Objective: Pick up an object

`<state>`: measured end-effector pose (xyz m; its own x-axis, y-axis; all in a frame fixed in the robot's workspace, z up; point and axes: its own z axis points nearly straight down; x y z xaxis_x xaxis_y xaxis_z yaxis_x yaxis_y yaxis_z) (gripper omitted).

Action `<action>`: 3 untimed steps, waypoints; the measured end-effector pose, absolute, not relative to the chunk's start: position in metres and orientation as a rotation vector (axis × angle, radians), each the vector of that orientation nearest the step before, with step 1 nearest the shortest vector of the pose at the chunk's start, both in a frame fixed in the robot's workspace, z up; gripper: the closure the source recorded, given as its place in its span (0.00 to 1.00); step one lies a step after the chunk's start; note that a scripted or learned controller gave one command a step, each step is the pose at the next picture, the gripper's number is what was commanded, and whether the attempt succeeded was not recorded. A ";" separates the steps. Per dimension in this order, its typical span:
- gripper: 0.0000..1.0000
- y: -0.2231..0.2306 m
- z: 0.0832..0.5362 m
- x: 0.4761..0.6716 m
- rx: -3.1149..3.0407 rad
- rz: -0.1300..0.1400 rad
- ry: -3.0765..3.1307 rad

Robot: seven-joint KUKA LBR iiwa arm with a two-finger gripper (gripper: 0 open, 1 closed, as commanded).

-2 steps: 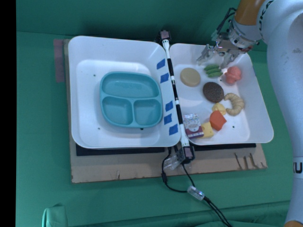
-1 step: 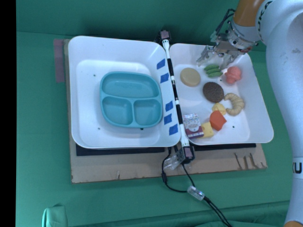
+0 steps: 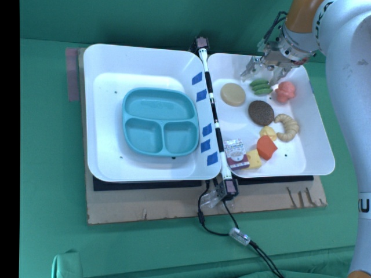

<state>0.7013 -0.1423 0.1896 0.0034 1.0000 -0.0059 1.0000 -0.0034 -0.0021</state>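
My gripper point(image 3: 261, 72) hovers over the far part of the right bin point(image 3: 316, 155), its fingers spread open with nothing between them. Just below its fingertips lie green pea pods point(image 3: 261, 87). To their right sits a red-orange toy food point(image 3: 284, 91) and to their left a tan round biscuit point(image 3: 233, 94). Nearer the front are a dark brown cookie point(image 3: 261, 113), a curled croissant point(image 3: 287, 127), a yellow piece point(image 3: 267, 132), an orange wedge point(image 3: 266, 147), a yellow block point(image 3: 254, 157) and a small carton point(image 3: 235, 153).
The left bin point(image 3: 104, 68) holds a teal divided plate point(image 3: 160, 122). A black-and-white bar point(image 3: 212, 109) with blue tape marks runs between the bins. Cables point(image 3: 232, 230) trail off the bench front. The grey arm point(image 3: 348, 68) comes down the right side.
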 end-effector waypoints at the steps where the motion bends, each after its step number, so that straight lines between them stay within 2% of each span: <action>1: 0.00 -0.142 0.189 0.701 2.223 -0.010 2.216; 2: 0.00 -0.140 0.188 0.700 2.225 -0.014 2.210; 3: 1.00 -0.135 0.205 0.703 2.230 0.007 2.210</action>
<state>0.7032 -0.1352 0.2049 0.0091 1.0000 0.0021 0.9999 -0.0091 0.0043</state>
